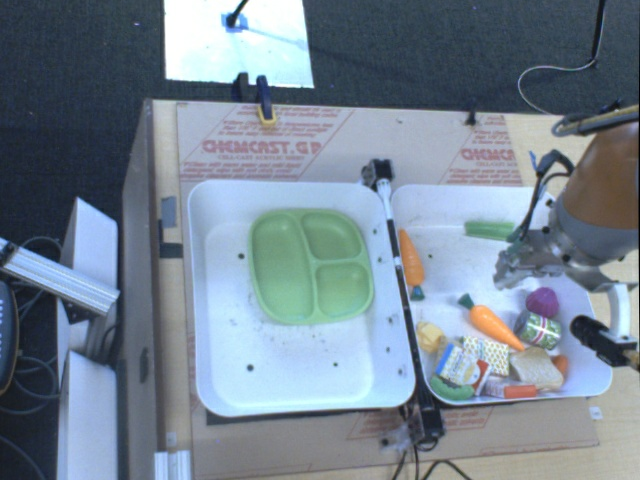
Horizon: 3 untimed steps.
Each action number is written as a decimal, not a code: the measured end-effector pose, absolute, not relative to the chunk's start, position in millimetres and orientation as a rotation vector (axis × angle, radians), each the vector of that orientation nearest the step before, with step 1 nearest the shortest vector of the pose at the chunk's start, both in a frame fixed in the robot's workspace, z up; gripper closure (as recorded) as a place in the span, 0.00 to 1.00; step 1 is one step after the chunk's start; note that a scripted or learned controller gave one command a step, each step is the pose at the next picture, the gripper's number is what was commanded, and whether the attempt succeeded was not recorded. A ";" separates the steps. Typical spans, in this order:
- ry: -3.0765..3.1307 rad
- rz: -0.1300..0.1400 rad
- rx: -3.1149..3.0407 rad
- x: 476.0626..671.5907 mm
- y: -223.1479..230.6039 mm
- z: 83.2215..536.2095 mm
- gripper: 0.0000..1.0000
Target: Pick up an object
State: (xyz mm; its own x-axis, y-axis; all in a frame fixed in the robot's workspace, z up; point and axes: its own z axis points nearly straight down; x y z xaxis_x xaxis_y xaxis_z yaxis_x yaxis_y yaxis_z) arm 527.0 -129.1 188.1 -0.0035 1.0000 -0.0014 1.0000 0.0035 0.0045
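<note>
Hovering claw (515, 264) over right bin (440, 213) | grip state unclear | carrot (492, 323) just below

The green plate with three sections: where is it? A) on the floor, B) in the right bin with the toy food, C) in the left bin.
C: the green plate lies flat in the left bin, while the toy food is piled in the right bin.
</note>
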 end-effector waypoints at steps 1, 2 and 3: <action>2.224 0.002 2.217 526.4 -128.9 187.3 0.00; 2.220 0.003 2.218 491.5 -107.5 93.8 0.00; 2.218 0.007 2.215 493.0 -107.4 104.2 1.00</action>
State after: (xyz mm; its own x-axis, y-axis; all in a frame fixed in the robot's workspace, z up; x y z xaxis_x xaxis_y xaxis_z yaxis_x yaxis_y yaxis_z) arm 493.0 -107.4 104.2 -0.0017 1.0000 -0.0018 1.0000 0.0018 0.0080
